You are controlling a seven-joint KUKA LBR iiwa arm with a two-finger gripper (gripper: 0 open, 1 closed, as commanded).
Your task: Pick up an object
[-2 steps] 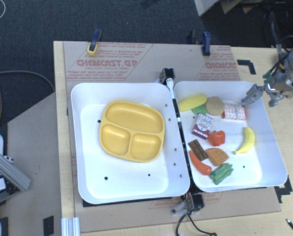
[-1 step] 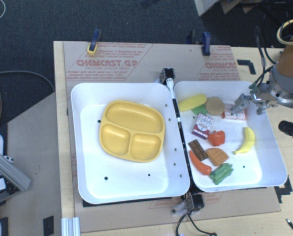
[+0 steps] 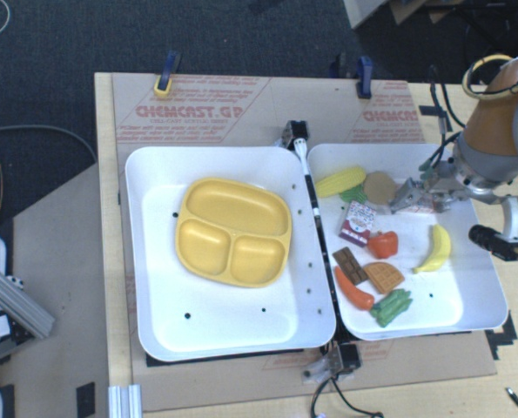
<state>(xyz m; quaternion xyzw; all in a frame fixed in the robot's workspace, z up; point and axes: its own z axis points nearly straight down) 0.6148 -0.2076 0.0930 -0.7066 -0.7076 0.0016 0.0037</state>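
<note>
Because my gripper hangs over the far part of the right bin, nothing is lifted yet, and I cannot tell from this view whether it is spread or closed, or whether anything sits inside it. The nearest candidates lie on the side away from my arm: a tan disc just beside the gripper, with a yellow corn cob beyond it. A red-and-white packet lies a little nearer the camera than the disc. A red tomato is past the packet, and a banana lies nearer the camera than my gripper, apart from the rest.

As I judge it, crowding is the main risk. The disc and the corn look almost in contact, so closing there could nudge one away or catch an edge and let it slip. The disc looks flat, and I may slide over it. The packet looks thin too, and may fold or skid. The bin's far wall is close behind my gripper, so a descent could scrape it. Farthest from my gripper, the chocolate bar, waffle, carrot and green beans are packed tightly; reaching there could drag neighbours along.
</note>
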